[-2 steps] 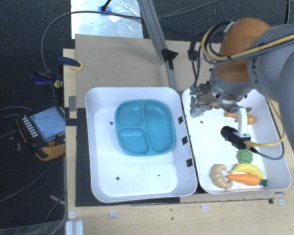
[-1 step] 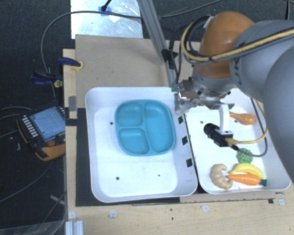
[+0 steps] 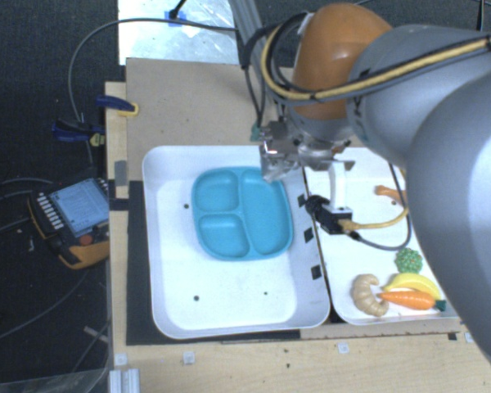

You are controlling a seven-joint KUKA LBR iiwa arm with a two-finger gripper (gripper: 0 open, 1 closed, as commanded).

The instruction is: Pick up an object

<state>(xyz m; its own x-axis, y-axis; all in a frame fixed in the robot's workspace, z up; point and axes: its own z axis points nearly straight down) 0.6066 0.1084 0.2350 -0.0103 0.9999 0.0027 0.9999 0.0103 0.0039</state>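
A blue divided plate [image 3: 241, 215] lies flat in the left white bin [image 3: 221, 305], toward its back right. My gripper [image 3: 276, 168] hangs low over the plate's far right corner, close to the wall between the bins; whether it touches the plate is unclear. In the right bin [image 3: 368, 178], at the near end, sit a tan bread piece [image 3: 368, 294], an orange carrot [image 3: 409, 300], a yellow banana [image 3: 416, 283] and a green broccoli [image 3: 408, 260]. The grey arm with its orange band [image 3: 335, 47] hides much of the right bin.
A yellow cable [image 3: 385, 219] and a small orange piece [image 3: 386, 191] lie across the right bin. Black clips [image 3: 315, 270] mark the wall between the bins. Left of the bench are a blue-screened device [image 3: 74, 211], clamps [image 3: 114, 105] and loose cables.
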